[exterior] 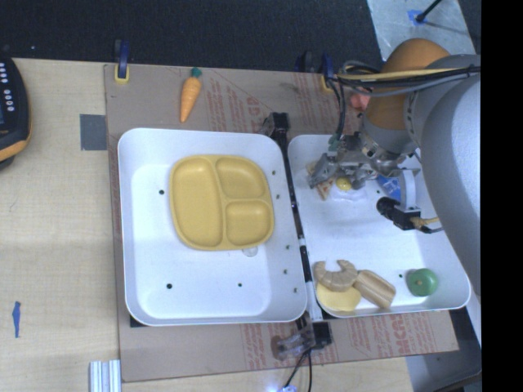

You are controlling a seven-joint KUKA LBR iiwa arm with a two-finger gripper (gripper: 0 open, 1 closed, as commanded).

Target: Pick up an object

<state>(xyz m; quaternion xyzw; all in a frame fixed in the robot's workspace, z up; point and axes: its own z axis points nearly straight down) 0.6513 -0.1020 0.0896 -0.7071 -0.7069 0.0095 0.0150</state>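
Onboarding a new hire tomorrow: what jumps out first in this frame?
The yellow divided tray in the left bin grabs the eye first. Next is the grey arm with its gripper down in the top of the right bin, above small objects there. A toy carrot lies outside the bins, above the left one.

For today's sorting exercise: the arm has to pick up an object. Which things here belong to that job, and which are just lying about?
Belong to the job:
grey arm's gripper, down in the right white bin
small round green ball
tan wooden blocks
small yellow piece by the gripper

Just lying about:
yellow divided plastic tray in the left white bin
orange toy carrot on the bench
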